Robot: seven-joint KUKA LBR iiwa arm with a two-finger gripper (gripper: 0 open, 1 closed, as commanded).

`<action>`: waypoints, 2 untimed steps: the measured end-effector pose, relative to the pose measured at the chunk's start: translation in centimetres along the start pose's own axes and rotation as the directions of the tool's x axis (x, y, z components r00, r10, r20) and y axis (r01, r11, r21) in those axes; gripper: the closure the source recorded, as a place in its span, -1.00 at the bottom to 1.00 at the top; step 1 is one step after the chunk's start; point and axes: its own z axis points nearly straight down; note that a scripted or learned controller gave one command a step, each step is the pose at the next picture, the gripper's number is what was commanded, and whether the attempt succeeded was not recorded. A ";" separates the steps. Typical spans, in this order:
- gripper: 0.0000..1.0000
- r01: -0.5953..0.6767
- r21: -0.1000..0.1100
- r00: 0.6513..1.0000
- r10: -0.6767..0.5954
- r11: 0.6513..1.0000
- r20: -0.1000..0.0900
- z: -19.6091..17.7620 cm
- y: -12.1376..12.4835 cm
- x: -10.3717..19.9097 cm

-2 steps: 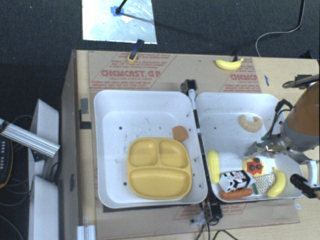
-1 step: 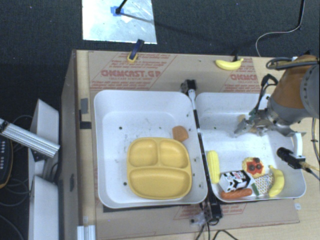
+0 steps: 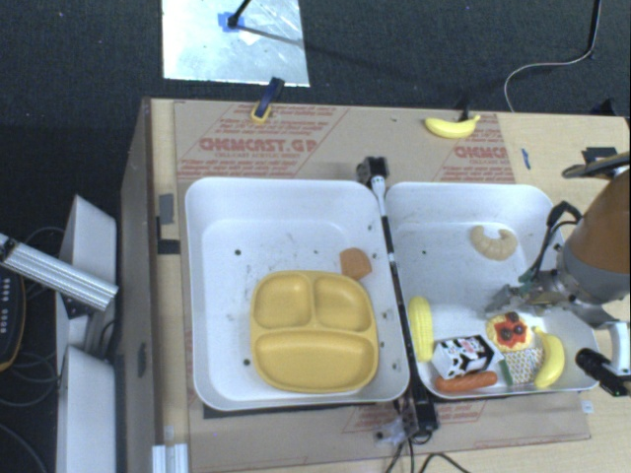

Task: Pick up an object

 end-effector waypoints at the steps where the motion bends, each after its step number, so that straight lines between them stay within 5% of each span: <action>1: -1.00 0.000 -0.001 1.000 0.000 1.000 -0.001 0.0 -2.6 0.0; 2: -1.00 0.004 -0.003 1.000 -0.004 1.000 0.000 -0.1 6.6 0.1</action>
